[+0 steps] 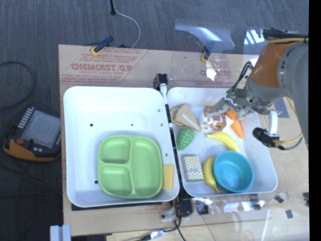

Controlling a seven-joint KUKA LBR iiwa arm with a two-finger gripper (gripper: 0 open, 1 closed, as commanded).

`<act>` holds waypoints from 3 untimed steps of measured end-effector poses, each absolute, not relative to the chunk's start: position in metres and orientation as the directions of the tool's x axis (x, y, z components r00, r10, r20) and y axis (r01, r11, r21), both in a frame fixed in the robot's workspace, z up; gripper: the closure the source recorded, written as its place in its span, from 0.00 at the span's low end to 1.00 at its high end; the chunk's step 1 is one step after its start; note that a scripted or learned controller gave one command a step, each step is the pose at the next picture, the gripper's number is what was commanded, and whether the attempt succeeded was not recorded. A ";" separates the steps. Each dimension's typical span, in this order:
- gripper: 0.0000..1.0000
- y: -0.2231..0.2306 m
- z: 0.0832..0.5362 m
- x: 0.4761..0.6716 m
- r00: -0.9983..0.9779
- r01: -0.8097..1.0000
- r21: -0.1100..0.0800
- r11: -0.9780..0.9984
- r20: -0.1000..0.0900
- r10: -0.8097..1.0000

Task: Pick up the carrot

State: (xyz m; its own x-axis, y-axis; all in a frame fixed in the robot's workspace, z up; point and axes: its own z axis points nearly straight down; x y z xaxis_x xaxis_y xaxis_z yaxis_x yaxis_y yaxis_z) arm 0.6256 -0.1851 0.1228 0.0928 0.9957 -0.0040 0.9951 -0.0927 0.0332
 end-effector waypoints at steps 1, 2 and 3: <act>0.00 -0.210 0.112 0.637 0.181 0.982 0.053 -0.182 0.015 0.983; 1.00 -0.211 0.124 0.638 0.178 0.982 0.062 -0.178 0.004 0.984; 1.00 -0.156 0.165 0.635 0.223 0.975 0.004 -0.223 0.000 0.975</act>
